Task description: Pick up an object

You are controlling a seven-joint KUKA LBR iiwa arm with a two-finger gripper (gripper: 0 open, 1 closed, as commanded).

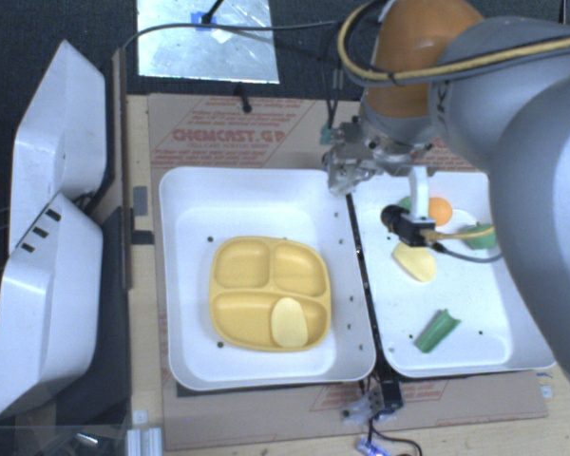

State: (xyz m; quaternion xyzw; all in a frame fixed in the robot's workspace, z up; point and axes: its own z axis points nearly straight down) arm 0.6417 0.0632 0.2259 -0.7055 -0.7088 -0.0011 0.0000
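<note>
Gripper (345, 180) is positioned at the rear of the divide between the two bins, finger opening indeterminate and no object visibly held, while the orange ball (440, 210), pale yellow piece (415, 262) and green piece (435, 331) lie in the right bin (494, 345)
</note>
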